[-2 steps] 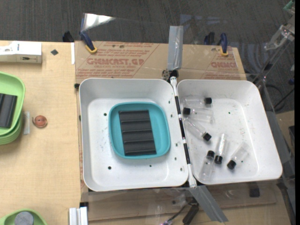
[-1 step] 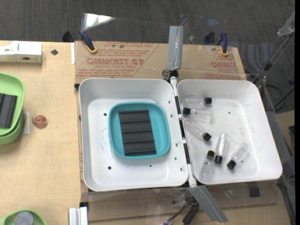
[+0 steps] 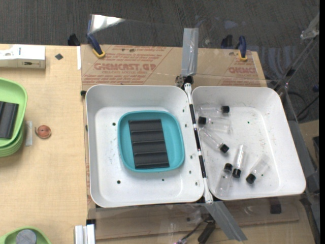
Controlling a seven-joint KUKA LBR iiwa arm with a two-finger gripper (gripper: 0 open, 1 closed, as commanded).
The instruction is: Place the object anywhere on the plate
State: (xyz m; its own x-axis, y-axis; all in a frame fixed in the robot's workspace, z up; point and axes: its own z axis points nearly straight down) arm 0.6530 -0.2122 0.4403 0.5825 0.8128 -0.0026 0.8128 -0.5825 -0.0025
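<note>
**A:** In the right bin (image 3: pixel 284 136), the objects are small clear vials with black caps, scattered loose; I count about 6 or 7, though the glass is hard to separate from the white floor. The teal plate (image 3: pixel 175 136) sits in the middle of the left bin (image 3: pixel 101 136), with a dark ribbed insert (image 3: pixel 148 143) lying on it.

**B:** And the end effector?

**A:** I see no arm over either bin, so I cannot tell whether it is wide, narrow or carrying anything; I would judge the pick has not yet begun.

**B:** Which vial would you go for?

**A:** The one at the top (image 3: pixel 219 110) lies apart from its neighbours, as does the short one near the middle (image 3: pixel 221 147); either looks easier than the cluster of 3 at the lower part (image 3: pixel 237 168), where the fingers would likely nudge a second vial.

**B:** How to grip it well?

**A:** Close across the narrow body, not along its length; clear cylinders probably roll and slip, so a centred, low approach matters; the black cap is the surest visual cue for where each one ends.

**B:** And the placement?

**A:** Carry it over the divider between the 2 bins; release low over the ribbed insert, whose grooves may stop a roll; the plate's raised rim should catch the rest.
</note>
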